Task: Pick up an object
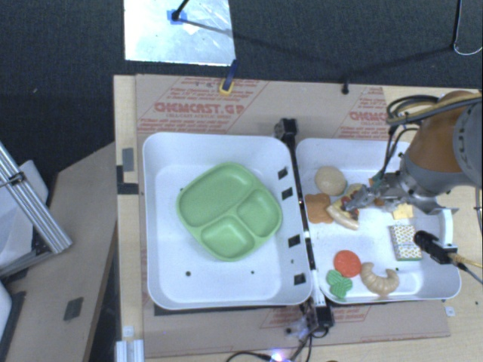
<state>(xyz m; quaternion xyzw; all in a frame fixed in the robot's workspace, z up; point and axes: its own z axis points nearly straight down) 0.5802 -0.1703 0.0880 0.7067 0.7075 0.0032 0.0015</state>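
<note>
Gripper (361,197): low in right bin (438,281), among toy food; finger spread and any hold unreadable, possibly touching hot dog (342,217).
Left bin (162,277): green divided plate (229,211).
Near edge: croissant (379,278).

The cardboard sheet (249,100) under the bins reads "CHEMCAST GP" (red, repeated, partly cut off).

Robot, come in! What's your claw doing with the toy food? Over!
Claw low in right bin, at hot dog. Grip unclear. Bun and cookie crowd close beside it. Green plate sits alone in left bin.
</note>
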